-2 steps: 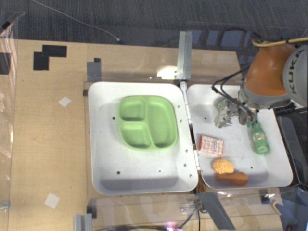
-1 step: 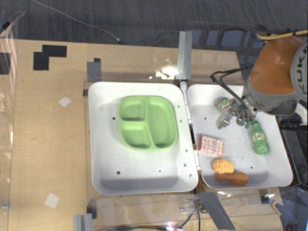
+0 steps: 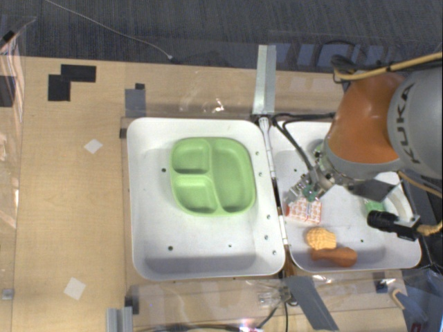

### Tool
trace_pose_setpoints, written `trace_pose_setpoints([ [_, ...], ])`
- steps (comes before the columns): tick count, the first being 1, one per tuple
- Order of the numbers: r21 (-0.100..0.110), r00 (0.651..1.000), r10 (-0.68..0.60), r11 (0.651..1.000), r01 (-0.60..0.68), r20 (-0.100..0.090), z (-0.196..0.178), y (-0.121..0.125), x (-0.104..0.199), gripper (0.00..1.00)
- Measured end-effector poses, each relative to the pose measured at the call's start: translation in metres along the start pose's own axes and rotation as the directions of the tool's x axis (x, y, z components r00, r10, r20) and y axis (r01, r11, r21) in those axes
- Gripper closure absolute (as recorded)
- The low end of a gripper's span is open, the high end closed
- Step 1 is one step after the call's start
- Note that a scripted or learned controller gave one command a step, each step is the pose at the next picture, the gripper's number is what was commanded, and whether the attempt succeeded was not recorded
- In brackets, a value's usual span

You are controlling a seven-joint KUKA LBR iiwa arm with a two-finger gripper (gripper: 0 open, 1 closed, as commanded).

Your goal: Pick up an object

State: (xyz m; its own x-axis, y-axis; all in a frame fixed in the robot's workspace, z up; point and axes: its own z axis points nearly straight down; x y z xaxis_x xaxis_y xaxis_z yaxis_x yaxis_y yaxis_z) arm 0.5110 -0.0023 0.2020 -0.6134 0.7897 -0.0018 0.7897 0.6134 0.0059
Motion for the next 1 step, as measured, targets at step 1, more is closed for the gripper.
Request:
trace_pose_setpoints([
  [1,0.002,0.858,0.514,0.858,-0.514,0.0,-0.0004,0.0271,0.0649,1.0],
])
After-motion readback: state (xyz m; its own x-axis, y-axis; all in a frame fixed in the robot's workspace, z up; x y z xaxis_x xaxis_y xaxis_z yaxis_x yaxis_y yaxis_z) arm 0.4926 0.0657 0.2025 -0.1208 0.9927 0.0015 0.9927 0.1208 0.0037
